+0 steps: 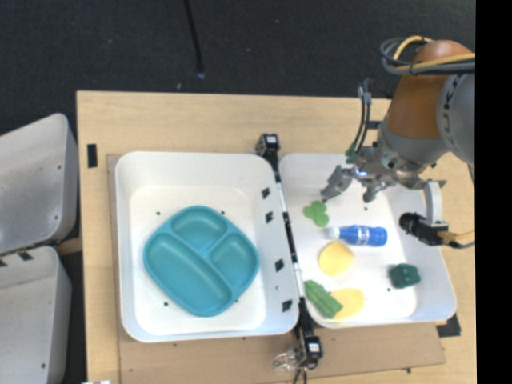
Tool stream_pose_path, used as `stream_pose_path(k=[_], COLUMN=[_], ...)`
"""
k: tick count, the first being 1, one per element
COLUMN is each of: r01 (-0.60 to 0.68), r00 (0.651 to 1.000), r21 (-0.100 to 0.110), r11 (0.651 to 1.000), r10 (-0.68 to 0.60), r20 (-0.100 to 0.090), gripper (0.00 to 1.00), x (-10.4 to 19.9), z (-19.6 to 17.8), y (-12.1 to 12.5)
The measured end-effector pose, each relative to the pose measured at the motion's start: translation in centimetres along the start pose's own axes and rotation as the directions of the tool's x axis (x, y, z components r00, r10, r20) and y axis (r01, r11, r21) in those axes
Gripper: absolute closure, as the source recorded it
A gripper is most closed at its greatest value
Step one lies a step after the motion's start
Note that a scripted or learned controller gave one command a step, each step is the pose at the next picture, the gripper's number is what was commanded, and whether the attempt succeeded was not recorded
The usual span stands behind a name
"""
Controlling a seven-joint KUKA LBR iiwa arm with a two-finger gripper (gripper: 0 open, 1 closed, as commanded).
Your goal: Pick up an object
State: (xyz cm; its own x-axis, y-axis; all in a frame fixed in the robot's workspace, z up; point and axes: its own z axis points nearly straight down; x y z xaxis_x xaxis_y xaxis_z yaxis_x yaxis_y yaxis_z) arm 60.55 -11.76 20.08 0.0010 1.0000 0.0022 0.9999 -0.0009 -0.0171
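Observation:
The right bin (424,302) holds several small items: a light green piece (316,212), a blue and white bottle (362,235) lying on its side, a yellow ball-like lump (336,258), a dark green block (404,275), a green leafy piece (322,297) and a flat yellow piece (350,301). My gripper (353,187) hangs over the back part of this bin, up and right of the light green piece. Its two fingers are spread apart, open, with nothing between them.
The left bin (128,214) carries a teal divided plate (202,258). A ridge with black clips (282,238) separates the two bins. The arm's grey and orange body (416,110) stands over the right bin's back right corner.

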Motion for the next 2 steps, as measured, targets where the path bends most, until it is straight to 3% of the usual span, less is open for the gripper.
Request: stream_pose_path(k=[1, 2], r01=[0.003, 0.001], r00=[1.0, 1.0], r21=[-0.013, -0.011], r11=[1.0, 1.0], r10=[-0.003, -0.001], r20=[0.002, 0.003], gripper=[0.0, 0.0], x=[0.1, -0.6], z=[-0.8, 5.5], y=[0.2, 0.7])
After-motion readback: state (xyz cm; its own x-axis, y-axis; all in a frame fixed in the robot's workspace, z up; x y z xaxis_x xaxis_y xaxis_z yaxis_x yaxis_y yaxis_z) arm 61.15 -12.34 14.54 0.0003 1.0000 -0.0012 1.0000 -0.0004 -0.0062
